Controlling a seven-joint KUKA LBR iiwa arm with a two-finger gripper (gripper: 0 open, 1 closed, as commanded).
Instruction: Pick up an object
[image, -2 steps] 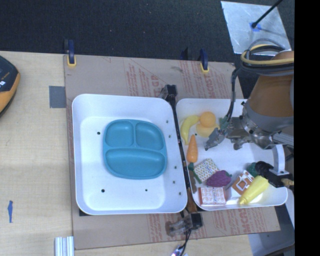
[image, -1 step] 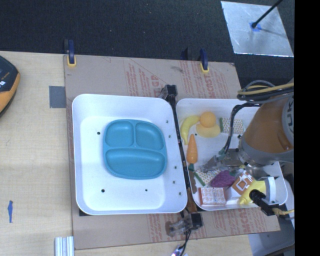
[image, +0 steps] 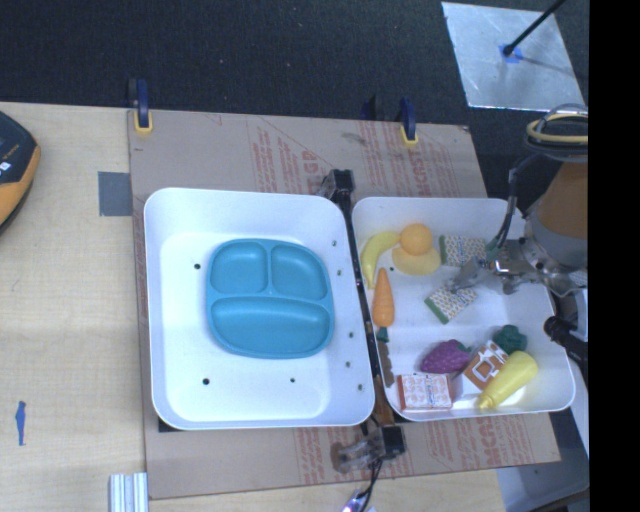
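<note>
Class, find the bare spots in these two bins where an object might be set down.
Left bin: a bare white margin all around the blue divided plate, widest below it. Right bin: crowded; one bare patch between the carrot and the purple toy.

Robot lab: clamped cardboard (image: 300, 150) on bench w/ bins (image: 165, 300).

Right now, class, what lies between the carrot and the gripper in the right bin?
In the camera view, a green-edged packet lies between the carrot and the gripper.

Single fixed camera, high above bench (image: 70, 300), looking down aslant.
</note>
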